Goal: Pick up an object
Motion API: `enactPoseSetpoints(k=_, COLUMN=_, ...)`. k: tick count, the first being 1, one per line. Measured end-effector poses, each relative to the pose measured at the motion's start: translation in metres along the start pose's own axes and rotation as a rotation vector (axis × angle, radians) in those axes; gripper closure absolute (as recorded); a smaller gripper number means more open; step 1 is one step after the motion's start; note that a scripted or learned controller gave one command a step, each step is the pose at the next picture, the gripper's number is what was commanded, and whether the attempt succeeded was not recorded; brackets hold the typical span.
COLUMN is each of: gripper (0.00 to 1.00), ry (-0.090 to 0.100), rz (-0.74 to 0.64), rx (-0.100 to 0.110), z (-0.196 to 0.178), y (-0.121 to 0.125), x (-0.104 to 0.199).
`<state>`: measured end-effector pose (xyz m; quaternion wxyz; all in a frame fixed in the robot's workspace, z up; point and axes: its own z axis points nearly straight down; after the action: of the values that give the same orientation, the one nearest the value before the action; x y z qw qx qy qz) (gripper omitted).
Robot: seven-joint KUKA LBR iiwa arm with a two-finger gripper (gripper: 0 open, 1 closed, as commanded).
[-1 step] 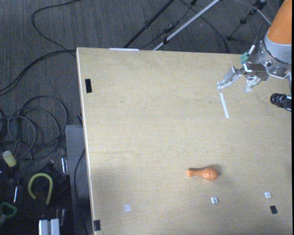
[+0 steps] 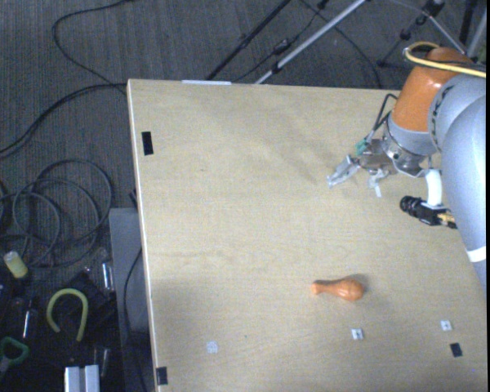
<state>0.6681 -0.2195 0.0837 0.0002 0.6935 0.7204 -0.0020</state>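
A smooth orange pear-shaped object (image 2: pixel 340 288) lies on the pale wooden surface (image 2: pixel 229 219), well apart from the metal tool (image 2: pixel 355 174), fingers spread with nothing between; cables cross grey carpet

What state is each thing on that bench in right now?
Gripper: fingers spread open, holding nothing, over the bench top.
Orange object: lying on its side on the bench, apart from the gripper, untouched.
Arm: reaching in from the right.
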Motion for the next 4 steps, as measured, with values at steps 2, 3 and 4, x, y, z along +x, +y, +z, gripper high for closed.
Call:
enactPoseSetpoints(k=2, gripper=0.00, ry=0.001, rz=-0.520, rx=-0.004, z=-0.021, y=0.001, x=0.013)
enactPoseSetpoints(k=3, gripper=0.00, ry=0.001, rz=-0.593, rx=-0.003, z=-0.001, y=0.001, x=0.020)
enactPoseSetpoints(k=4, gripper=1.00, ry=0.000, rz=-0.591, rx=-0.006, z=-0.011, y=0.001, x=0.020)
